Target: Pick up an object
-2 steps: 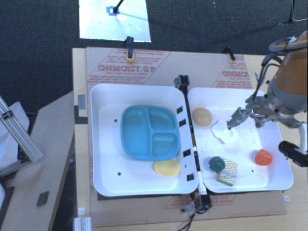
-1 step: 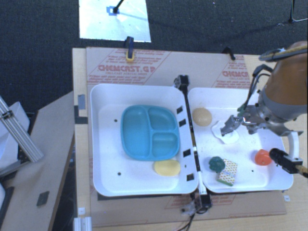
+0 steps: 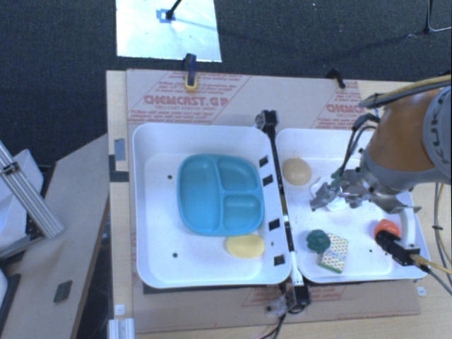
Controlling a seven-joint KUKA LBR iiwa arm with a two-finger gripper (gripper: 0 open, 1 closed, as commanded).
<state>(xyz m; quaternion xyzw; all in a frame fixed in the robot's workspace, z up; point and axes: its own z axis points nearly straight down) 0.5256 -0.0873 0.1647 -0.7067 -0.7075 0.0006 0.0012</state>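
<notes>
My gripper (image 3: pixel 329 195) hangs over the middle of the right bin (image 3: pixel 308 141), reaching in from the right below the orange-banded wrist. A tan round object (image 3: pixel 296 171) lies up and to the left of it. Below the gripper sit a dark green lump (image 3: pixel 318 241) and a patterned yellow-green block (image 3: pixel 333 253), side by side near the bin's front. An orange object (image 3: pixel 386 227) rests at the right, partly behind a black part of the arm. I see nothing between the fingers.
The left bin (image 3: pixel 152 210) holds a blue divided tray (image 3: pixel 219 193) and a yellow oval piece (image 3: pixel 245 246) just in front of it. A black divider (image 3: pixel 277 189) runs between the two bins. Cardboard lies under both.
</notes>
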